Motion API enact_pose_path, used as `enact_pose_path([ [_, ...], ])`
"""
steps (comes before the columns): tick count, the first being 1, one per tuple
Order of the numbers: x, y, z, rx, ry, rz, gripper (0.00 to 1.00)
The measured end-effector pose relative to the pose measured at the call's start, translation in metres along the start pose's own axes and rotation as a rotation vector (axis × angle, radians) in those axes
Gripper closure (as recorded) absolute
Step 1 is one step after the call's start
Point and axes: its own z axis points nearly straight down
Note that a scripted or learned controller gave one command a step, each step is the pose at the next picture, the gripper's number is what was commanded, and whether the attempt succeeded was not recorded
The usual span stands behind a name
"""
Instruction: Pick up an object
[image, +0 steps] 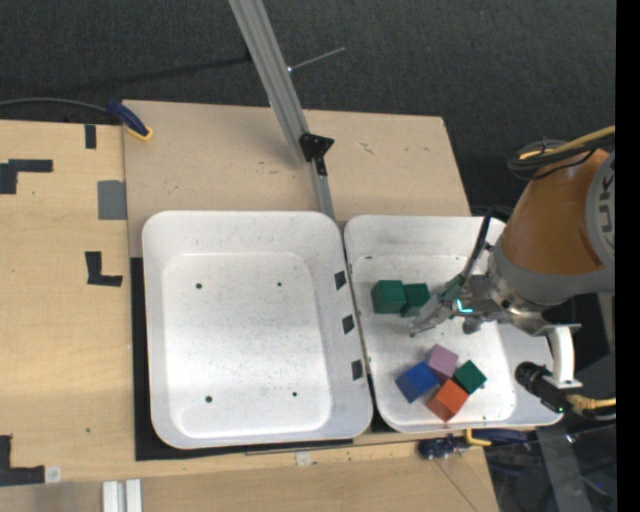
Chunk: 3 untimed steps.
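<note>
In the right bin (400, 232) lie two green blocks side by side (390, 296) (416, 297). Lower down sits a cluster: a pink block (441, 359), a blue block (416, 382), an orange block (449, 400) and a small green block (469, 377). My gripper (432, 315) hangs just right of and below the green pair, fingers spread, with nothing between them. The arm's orange band (555, 220) fills the right side above it.
The left bin (240, 330) holds no objects. A grey metal rail (280, 90) slants down from the top to the gap between the bins. A blue and yellow clamp (130, 118) lies at the bench's far left corner.
</note>
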Motion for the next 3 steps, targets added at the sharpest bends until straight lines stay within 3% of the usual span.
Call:
enact_pose_path([
  [1,0.0,0.001,-0.002,-0.005,0.0,-0.001,0.0],
  [2,0.008,0.006,0.057,0.001,0.0,-0.001,0.0],
  [3,0.008,0.006,0.092,-0.005,0.0,-0.001,0.0],
])
